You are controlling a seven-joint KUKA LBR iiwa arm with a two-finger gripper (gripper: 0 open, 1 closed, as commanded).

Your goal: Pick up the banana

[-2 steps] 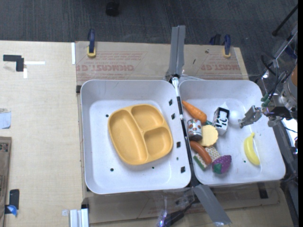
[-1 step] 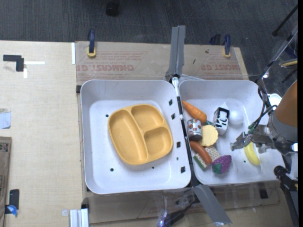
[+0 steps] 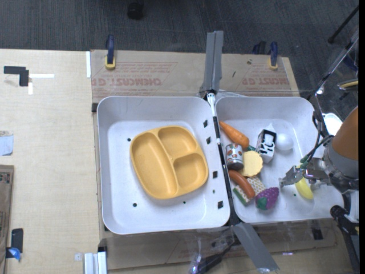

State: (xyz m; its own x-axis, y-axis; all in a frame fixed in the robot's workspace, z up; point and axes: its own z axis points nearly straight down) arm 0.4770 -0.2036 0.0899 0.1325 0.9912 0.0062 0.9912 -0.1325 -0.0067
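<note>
The banana [image 3: 305, 189] is a small yellow toy lying on the floor of the right bin [image 3: 296, 104], near its right wall. My gripper [image 3: 302, 179] reaches in from the right, low over the banana. Its fingers [image 3: 288, 179] stand apart on either side of the fruit, so the gripper is open and straddles the banana without closing on it. The gripper body covers the banana's upper end.
Left of the banana in the right bin lie a purple grape bunch [image 3: 267, 197], a hot dog [image 3: 242, 184], a yellow round piece [image 3: 252, 163], a can [image 3: 234, 154], a carrot [image 3: 234, 134] and a white ball [image 3: 283, 142]. A yellow divided plate [image 3: 169, 162] sits in the left bin [image 3: 114, 170].
</note>
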